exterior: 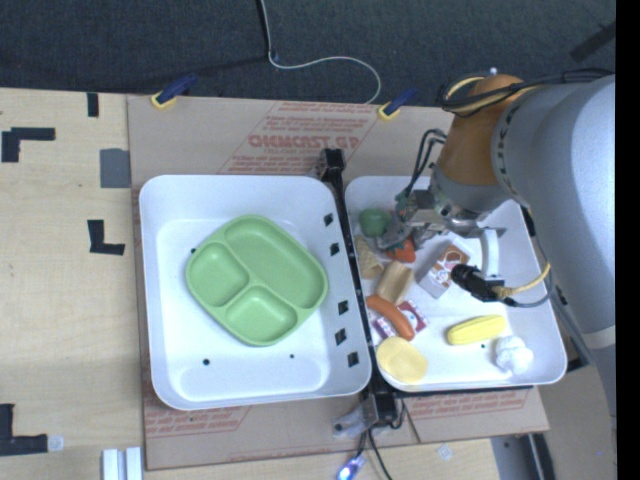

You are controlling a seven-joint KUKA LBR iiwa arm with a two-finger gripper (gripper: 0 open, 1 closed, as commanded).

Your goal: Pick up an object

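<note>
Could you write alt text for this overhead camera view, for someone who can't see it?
A grey robot arm's gripper reaches into the right bin among small toy foods, including a yellow corn cob. The left bin holds a green divided plate.

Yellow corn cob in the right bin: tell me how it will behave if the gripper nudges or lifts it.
The corn cob looks rounded and elongated, so a sideways nudge would probably roll it. It lies on the bare floor of the right bin, likely sliding easily. Its smooth, plastic-looking surface may slip between narrow fingers.

Green divided plate (257, 279) in the left white bin (160, 268), cardboard sheet (290, 138) beneath, dark cloth (130, 23) behind, white cable (320, 65)
</note>
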